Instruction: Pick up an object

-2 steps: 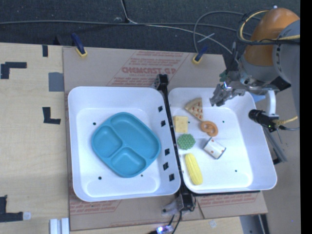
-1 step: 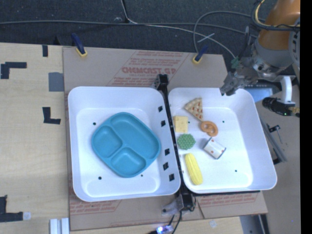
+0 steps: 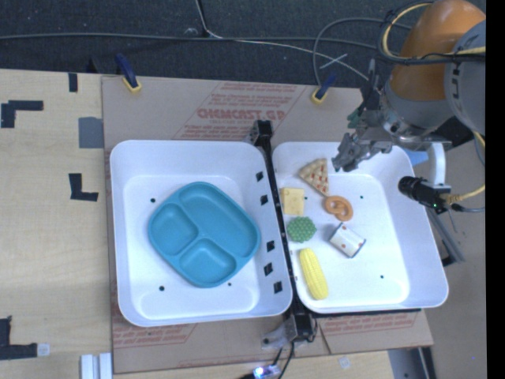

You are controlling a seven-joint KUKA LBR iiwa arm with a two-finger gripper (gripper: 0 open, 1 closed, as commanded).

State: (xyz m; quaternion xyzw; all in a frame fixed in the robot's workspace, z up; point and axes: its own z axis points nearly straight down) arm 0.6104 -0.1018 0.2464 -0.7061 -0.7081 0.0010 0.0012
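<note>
My gripper (image 3: 346, 161) hangs over the far part of the right bin (image 3: 394, 287), just right of a pizza slice (image 3: 316, 174). Nothing shows between its dark fingers. Below the pizza slice lie a pretzel (image 3: 338, 207), a yellow cheese square (image 3: 293, 200), a green round piece (image 3: 301, 229), a small white and brown block (image 3: 346, 240) and a corn cob (image 3: 314, 273). All of these rest on the bin floor.
The left bin (image 3: 134, 290) holds a blue divided plate (image 3: 203, 233). A black divider (image 3: 271, 212) runs between the two bins. Cables and a black fitting (image 3: 418, 188) hang at the right bin's far right rim.
</note>
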